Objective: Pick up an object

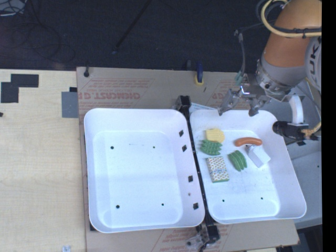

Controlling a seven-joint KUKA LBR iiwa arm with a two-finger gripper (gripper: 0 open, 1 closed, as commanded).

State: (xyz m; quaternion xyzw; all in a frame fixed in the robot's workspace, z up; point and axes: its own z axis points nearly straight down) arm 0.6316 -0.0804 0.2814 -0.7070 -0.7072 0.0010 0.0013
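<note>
While the hand [240, 107] hangs spread wide and empty above the right bin's [286, 206] far rim, I see the sausage [248, 142] touching the white block [257, 156]; my descent could pinch both.

Fixed high above the bench, looking down at a slant, far enough to take in both bins [136, 117] left of and below the claw [240, 103].

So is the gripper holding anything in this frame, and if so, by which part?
Nothing is held. The gripper hangs open over the right bin's far edge, apart from the items lying below it.
</note>
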